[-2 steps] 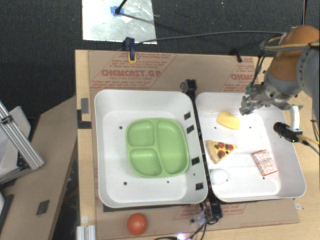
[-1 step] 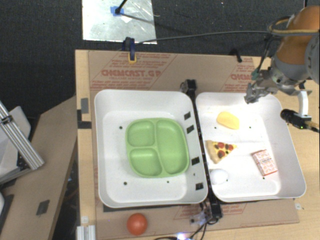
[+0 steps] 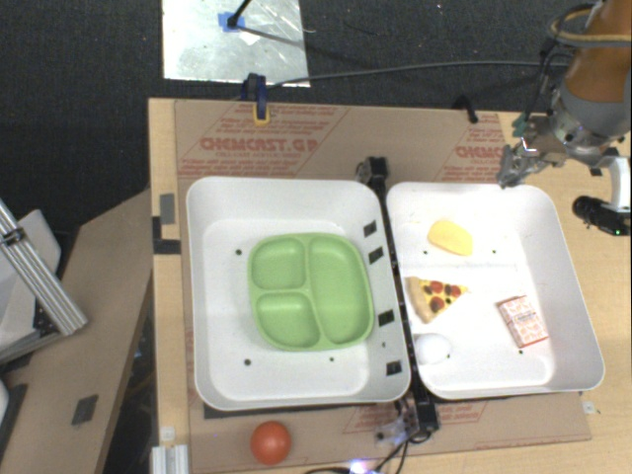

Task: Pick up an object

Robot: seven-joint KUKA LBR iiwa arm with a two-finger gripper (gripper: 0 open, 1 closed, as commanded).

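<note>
Approach step: gripper (image 3: 511, 173), jaw state indiscernible, poised over the right bin's (image 3: 568, 294) far rim; next, descend onto the yellow piece (image 3: 450, 236).

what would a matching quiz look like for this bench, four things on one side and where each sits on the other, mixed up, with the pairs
Things:
1. green tray
2. pizza slice
3. orange ball
4. gripper

Places:
A. on the cardboard in front of the left bin
B. over the far rim of the right bin
C. in the left bin
D. in the right bin, near the divider

Pairs: 1-C, 2-D, 3-A, 4-B
</note>
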